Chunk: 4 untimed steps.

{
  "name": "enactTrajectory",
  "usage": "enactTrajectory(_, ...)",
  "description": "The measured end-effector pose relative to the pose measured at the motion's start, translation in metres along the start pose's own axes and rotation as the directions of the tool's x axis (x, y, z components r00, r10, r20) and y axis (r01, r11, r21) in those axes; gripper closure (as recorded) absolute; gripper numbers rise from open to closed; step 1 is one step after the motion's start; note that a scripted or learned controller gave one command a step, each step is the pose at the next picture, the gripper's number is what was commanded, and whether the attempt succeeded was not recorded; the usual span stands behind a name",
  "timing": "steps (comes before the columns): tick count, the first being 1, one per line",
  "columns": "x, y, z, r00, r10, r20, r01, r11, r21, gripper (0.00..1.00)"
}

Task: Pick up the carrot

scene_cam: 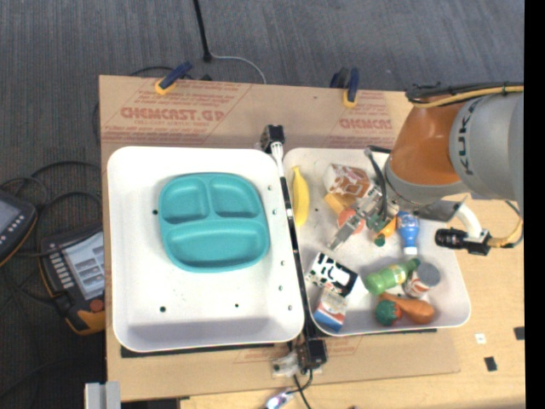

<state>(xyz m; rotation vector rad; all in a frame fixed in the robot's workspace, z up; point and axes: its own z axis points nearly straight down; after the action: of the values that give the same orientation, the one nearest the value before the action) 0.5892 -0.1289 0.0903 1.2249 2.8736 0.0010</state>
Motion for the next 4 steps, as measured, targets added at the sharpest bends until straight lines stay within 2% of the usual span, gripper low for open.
enactTrajectory(1,-0.002,0.008,0.0,0.996,-0.089,-0.002,0.089,0.996,0.005,0.0)
enactTrajectory(2,-0.001,0.008,0.0,0.996,-0.089,-0.002,0.089,0.996,0.004,0.0)
enactTrajectory(3,-0.016,0.012,0.001,0.975,-0.22,-0.013,0.22,0.976,0.002,0.0)
enactTrajectory(4,0.033,0.0,-0.001,0.921,-0.389,0.001,0.389,0.921,-0.003,0.0)
